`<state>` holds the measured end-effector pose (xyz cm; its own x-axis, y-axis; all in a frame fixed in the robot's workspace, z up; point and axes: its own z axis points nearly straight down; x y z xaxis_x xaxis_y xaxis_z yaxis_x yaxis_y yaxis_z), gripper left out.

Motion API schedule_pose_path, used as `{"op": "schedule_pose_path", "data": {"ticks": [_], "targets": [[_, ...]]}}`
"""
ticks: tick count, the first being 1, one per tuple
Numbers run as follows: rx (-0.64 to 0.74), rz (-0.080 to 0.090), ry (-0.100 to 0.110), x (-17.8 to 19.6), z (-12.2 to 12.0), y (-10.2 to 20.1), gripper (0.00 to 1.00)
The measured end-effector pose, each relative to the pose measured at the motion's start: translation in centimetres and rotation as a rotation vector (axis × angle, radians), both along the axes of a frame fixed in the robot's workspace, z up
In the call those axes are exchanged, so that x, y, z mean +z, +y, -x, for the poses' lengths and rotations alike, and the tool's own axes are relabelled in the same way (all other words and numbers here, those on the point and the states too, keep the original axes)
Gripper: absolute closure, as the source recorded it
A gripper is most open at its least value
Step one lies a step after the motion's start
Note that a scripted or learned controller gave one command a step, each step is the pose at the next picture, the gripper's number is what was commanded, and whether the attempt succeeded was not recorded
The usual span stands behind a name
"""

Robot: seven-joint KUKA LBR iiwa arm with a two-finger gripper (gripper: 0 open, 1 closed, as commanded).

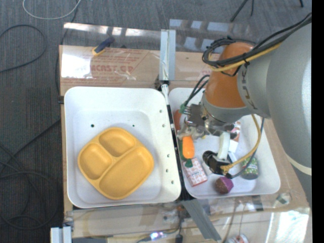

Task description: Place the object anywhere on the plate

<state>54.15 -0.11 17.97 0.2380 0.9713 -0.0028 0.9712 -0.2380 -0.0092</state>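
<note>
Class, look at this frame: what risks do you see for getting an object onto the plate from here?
1. The right bin is crowded: the orange carrot-like piece, small packet and purple item lie close, so a grasp may catch a neighbour.
2. The yellow plate sits in the other bin, so the load must clear the rims between.

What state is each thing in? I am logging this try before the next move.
yellow plate: flat in the left bin, nothing on it.
orange carrot: in the right bin, under the arm.
purple ball: lying loose.
red packet: lying flat.
</note>
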Motion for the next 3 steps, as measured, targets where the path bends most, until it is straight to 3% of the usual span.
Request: {"op": "schedule_pose_path", "data": {"ticks": [1, 2, 3], "targets": [[-0.056, 0.002, -0.001, 0.00, 0.12, 8.66, 1.00], [-0.056, 0.002, -0.001, 0.01, 0.12, 8.64, 0.00], [-0.055, 0.003, 0.008, 0.52, 0.12, 8.65, 1.00]]}}
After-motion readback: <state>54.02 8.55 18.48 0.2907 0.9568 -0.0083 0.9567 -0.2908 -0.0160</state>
